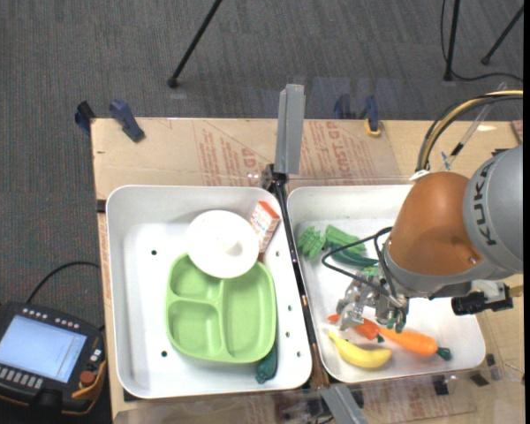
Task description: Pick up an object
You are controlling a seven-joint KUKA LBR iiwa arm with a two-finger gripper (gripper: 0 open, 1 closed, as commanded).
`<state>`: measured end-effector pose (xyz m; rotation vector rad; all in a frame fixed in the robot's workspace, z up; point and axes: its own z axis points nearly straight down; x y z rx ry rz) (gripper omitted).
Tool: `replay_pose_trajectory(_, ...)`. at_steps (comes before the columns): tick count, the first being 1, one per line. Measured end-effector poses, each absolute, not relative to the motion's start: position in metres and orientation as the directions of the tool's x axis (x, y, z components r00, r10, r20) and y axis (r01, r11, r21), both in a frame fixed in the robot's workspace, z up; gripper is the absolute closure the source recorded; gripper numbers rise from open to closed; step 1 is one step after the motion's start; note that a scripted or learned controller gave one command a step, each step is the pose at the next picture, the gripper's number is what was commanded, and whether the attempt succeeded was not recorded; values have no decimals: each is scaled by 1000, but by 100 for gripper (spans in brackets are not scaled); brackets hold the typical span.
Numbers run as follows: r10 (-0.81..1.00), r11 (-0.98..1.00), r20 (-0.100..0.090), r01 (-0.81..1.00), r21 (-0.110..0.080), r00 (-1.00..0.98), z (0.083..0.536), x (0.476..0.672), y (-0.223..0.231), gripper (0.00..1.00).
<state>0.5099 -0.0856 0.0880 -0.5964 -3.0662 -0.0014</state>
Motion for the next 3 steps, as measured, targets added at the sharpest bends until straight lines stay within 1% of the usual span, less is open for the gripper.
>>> replay_pose_trajectory(1,374,927,18,374,-3,-927,88,510,-85,0)
replay_pose_trajectory(2,451,892,-4,451,2,-892,86,478,-88,0)
replay_pose_trajectory(3,420,908,6,420,0,-908,84,479,-159,0)
